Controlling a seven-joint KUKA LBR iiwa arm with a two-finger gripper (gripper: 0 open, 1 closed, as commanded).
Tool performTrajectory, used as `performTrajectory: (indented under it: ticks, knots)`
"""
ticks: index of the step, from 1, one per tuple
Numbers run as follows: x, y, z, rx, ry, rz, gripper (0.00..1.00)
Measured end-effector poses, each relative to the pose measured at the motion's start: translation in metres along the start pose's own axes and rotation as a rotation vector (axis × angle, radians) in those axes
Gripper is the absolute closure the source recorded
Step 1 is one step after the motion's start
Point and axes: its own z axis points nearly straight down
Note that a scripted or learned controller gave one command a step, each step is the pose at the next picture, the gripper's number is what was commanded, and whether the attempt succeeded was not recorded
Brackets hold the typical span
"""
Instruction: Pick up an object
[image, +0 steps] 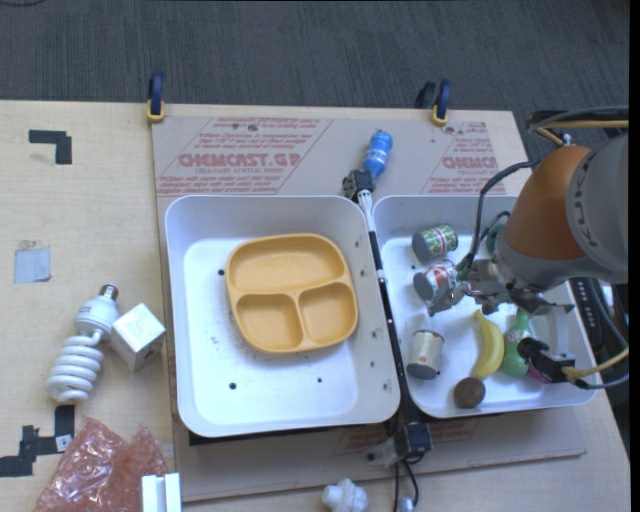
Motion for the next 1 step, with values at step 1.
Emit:
performTrajectory:
  ticks: [1]
  knots:
    - [-0.0203,0.0888,-0.0707,0.000,-0.001,-0.003,0.00]
